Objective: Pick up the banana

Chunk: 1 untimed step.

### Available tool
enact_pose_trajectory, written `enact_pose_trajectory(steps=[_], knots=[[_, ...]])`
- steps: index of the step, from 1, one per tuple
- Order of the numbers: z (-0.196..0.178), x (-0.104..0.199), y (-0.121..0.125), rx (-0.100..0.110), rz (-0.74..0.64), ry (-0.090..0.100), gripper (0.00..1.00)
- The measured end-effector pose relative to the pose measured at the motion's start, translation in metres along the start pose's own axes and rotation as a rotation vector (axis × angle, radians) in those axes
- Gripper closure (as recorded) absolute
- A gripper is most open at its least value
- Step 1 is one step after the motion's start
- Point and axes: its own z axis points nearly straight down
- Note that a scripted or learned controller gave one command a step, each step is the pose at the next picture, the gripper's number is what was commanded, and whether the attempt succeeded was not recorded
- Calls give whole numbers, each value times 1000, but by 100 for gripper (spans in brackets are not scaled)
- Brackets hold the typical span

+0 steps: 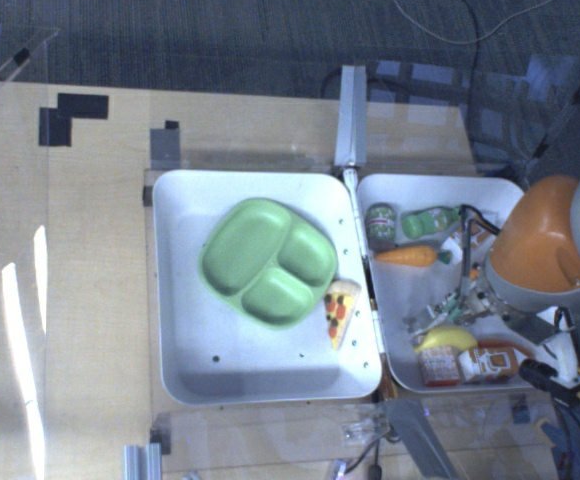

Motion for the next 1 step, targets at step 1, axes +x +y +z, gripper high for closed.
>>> enact_pose_trajectory(steps=[1], knots=[[-11,1,3,-5,0,1,100]])
